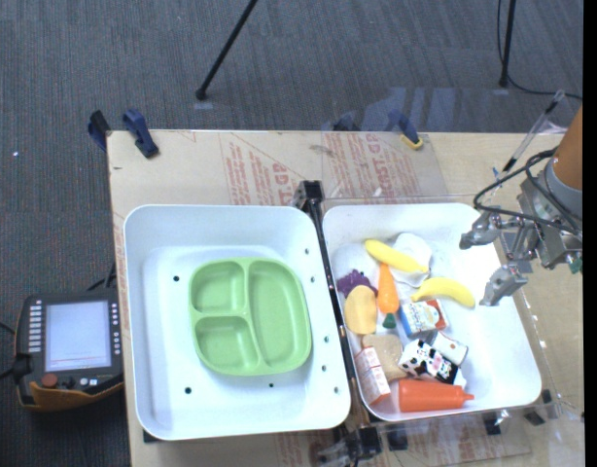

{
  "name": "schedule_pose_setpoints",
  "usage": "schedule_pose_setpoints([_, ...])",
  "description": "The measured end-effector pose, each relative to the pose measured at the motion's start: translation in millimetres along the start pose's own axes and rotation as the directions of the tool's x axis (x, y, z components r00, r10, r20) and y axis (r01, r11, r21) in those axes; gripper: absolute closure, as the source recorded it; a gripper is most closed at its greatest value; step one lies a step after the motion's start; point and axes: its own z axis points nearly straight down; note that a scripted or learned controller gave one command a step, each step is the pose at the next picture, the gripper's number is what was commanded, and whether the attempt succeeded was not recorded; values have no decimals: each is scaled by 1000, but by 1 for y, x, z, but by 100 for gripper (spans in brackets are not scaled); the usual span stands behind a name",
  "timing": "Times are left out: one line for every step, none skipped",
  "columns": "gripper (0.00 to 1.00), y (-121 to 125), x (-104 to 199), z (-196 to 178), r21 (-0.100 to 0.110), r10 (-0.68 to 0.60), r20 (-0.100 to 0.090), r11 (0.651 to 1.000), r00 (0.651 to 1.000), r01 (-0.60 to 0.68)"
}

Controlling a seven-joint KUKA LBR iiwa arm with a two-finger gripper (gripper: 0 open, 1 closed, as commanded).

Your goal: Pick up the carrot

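We saw the carrot (387, 289) lying in the right bin (493, 353), near its middle, pointing roughly twelve to six. At its twelve o'clock a yellow banana (395, 256) lay touching its top end; at nine sat a pale yellow piece (361, 310) pressed against it, with something purple (354, 282) just beyond. At three o'clock lay a second banana (445, 291), and at five a small carton (422, 316) close beside the carrot's lower end. Farther toward six were a cow-print box (424, 358) and an orange bottle (432, 395). The gripper (494, 264) hung at three o'clock over the bin's right rim, well apart from the carrot, its fingers spread and empty. The left bin (162, 358) held a green tray (250, 316).
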Motion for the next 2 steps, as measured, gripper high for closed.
schedule_pose_setpoints([0, 52, -27, 164, 0, 260, -3, 966, 966, -260])
schedule_pose_setpoints([0, 103, -38, 162, -1, 335, 1, 942, 942, -335])
